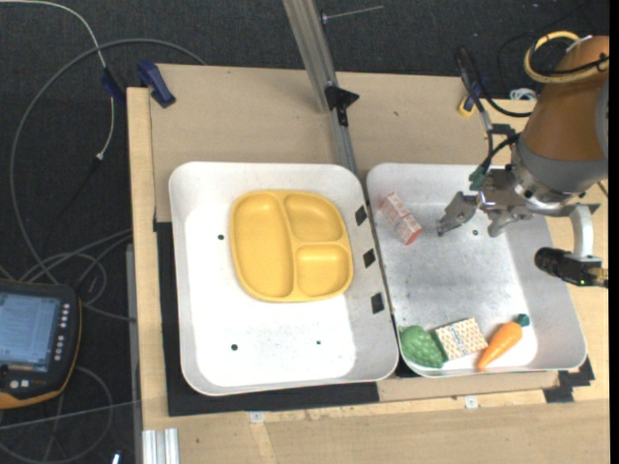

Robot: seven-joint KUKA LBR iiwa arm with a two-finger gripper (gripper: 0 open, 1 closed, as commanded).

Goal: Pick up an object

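Note:
The right bin point(484, 278) holds several small items. A pink box point(399, 217) lies near its upper left corner. Along the front edge sit a green toy vegetable point(423, 346), a small patterned box point(458, 336) and an orange carrot point(498, 344). My gripper point(471, 226) hangs over the upper part of this bin, to the right of the pink box and apart from it. Its two fingers point(452, 217) are spread open, and nothing is between them.
The left bin point(193, 259) holds a yellow divided plate point(290, 245). A metal post point(314, 42) slants up from between the bins. A black part on the arm point(571, 264) juts over the right bin's right rim. Cables lie off the bench at left.

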